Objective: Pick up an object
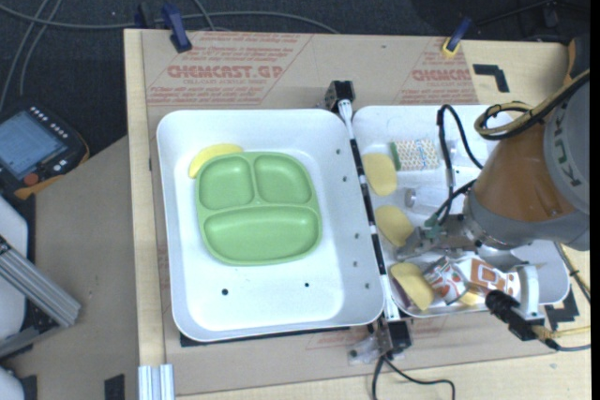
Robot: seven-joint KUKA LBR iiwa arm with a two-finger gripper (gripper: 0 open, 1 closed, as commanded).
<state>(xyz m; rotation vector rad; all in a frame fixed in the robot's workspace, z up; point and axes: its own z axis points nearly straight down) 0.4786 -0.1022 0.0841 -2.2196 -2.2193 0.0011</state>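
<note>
My gripper [424,239] reaches down into the right bin [375,122] from the grey and orange arm [525,187]. It hangs low among the objects, between a pale yellow piece [394,222] just to its left and another yellow piece [412,284] below it. A third yellow piece [380,171] lies farther back by the bin's left wall. Red and white packets [473,281] lie under the wrist, partly hidden by the arm. A dotted packet [417,155] rests at the back of the bin.
The left bin [178,229] holds a green divided plate [258,206] with a yellow banana-like item [214,156] at its far left corner. Black cables [459,145] loop beside the arm. A blue clamp [175,26] and a yellow clamp [456,38] grip the bench's far edge.
</note>
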